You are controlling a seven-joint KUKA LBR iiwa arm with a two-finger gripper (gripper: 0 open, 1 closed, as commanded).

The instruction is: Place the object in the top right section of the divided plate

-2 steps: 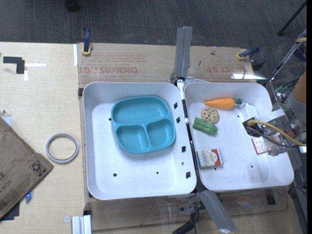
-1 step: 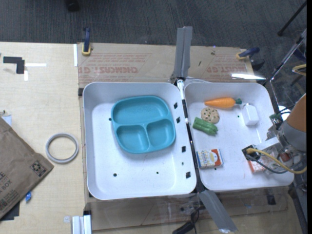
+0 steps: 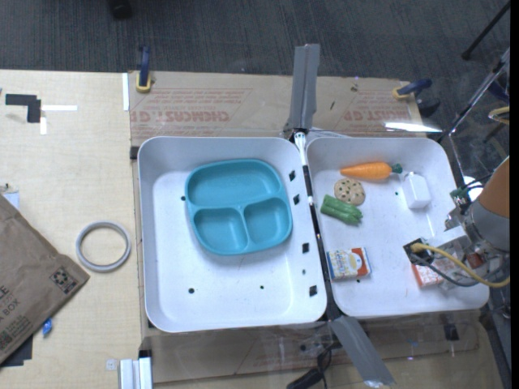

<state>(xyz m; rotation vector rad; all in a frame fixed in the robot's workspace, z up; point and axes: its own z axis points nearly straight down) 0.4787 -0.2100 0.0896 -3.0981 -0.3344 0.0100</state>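
The gripper [image 3: 469, 254] was seen at the lower right, above the right-hand bin [image 3: 389, 294]; its state could not be told. The divided plate [image 3: 238, 205] was found in the left-hand bin [image 3: 162, 241].

Red packet [image 3: 425, 277] partly hidden by arm [image 3: 493, 211]

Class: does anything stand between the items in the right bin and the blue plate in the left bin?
Only the bins' adjoining walls, running between the two bins. An item such as the carrot must be lifted over them to reach the plate. Nothing lies on the plate.
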